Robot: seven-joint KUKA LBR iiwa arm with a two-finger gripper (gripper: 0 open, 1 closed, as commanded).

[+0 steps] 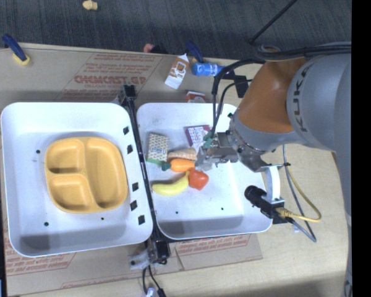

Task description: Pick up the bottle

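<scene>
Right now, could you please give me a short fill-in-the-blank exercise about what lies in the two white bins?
1. The yellow divided tray lies in the ____ bin.
2. The banana lies in the ____ bin, touching the red tomato.
3. The tray has ____ compartments.
4. The hand hovers over the ____ bin, near the carrot.

Missing words: left; right; three; right

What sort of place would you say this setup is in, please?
Probably a robotics lab bench set up for pick trials. A grey KUKA arm reaches over two white bins taped-cardboard style on a bench, one holding a yellow divided tray, the other toy food such as a banana.
</scene>
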